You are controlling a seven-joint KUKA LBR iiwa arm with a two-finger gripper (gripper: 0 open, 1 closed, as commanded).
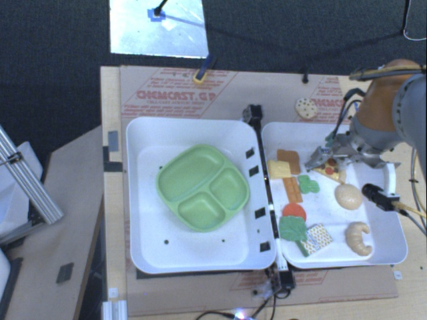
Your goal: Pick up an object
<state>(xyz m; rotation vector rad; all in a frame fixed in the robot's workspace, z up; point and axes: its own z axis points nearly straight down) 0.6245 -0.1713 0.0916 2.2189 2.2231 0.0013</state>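
nearest to me, at the front of the right bin [400,249], lie a croissant [359,238], a small patterned packet [318,237] and a green leafy piece [293,229] that touches the packet. just behind them sit a red tomato slice [293,211] and a pale round roll [347,197]. a strip of bacon [292,189] runs back from the tomato, with a little green sprig [309,184] just beside it. further back come a yellow cheese slice [280,169] and a brown toast piece [289,157].

the left bin [143,192] holds a green divided plate [202,187], set at a tilt to the bin's sides.

toward the back of the right bin the gripper [320,160] is down low, pointing left, right over a pizza slice [330,173] and close to the sprig. from here i cannot tell whether the jaws are apart or closed; nothing shows between them. the grey arm [383,112] with its orange band comes in from the right.

beyond the bins a cookie [306,108] lies on the cardboard, and far back a shiny square sheet [159,19] lies on the dark floor.

i'd say this is the reaching step, with the pick not made yet. the pizza slice looks the likely target. it is flat and thin, so the next move calls for the tips to get down to the bin floor and close on an edge before lifting.
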